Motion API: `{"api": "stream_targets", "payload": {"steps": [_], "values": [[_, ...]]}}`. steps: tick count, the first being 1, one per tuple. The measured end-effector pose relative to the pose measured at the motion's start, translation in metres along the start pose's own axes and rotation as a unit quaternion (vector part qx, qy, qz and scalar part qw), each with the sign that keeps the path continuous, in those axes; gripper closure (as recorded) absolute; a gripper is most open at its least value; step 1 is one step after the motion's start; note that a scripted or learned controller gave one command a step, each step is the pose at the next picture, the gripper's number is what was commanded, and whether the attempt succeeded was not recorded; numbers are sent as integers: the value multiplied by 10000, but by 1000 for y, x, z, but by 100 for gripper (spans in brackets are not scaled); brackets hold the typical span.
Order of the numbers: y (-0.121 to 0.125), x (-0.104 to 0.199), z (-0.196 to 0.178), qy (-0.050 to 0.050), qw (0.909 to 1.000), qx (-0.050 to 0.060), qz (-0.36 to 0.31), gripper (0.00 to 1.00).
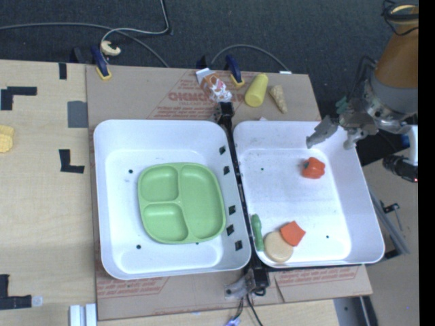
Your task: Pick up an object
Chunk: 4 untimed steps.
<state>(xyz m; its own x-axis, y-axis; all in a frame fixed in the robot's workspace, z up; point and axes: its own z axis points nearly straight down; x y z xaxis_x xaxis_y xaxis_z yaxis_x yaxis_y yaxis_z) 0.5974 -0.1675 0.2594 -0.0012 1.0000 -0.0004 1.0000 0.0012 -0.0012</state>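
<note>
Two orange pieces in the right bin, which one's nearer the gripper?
The upper orange piece, alone just below the gripper. The other sits at the bin's bottom edge against a tan disc.

Glossy white plastic bins (122,141), matt green tray (181,202)

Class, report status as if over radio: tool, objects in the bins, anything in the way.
Tool at right bin's upper right rim, holding nothing. Red block nearest, loose. Path clear.
</note>
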Motion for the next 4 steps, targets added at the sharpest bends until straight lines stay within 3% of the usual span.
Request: {"api": "stream_targets", "payload": {"steps": [1, 2, 3, 4], "values": [[17, -57, 68, -4, 10000, 7, 7, 0], [24, -49, 172, -8, 10000, -23, -8, 0], [25, -49, 162, -21, 10000, -31, -14, 100], [56, 14, 171, -2, 10000, -44, -11, 100]]}}
